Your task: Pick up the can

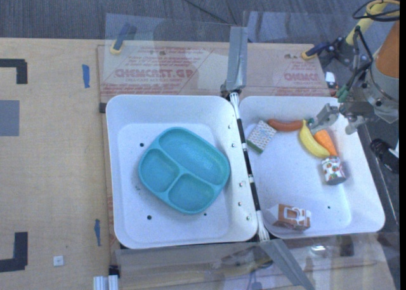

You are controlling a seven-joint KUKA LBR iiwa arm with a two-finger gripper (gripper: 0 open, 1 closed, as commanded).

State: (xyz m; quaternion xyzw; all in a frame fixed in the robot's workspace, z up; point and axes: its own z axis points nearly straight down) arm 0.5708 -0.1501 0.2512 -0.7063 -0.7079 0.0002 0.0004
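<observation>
The can [333, 170], small with a white, red and green label, lies in the right bin [361, 219] near its right wall. My gripper [339, 119] hangs over the bin's upper right corner, above and slightly right of the can, apart from it. Its two fingers [327, 115] stand spread with nothing between them, so it is open. The left fingertip hovers close to the top of a yellow banana [311, 142].
An orange carrot [325, 142] lies against the banana, and another carrot [285, 125] lies to its left. A green-patterned box [261, 136] and a brown-and-white packet [292, 217] share the right bin. The left bin [124, 155] holds a blue divided plate [184, 169].
</observation>
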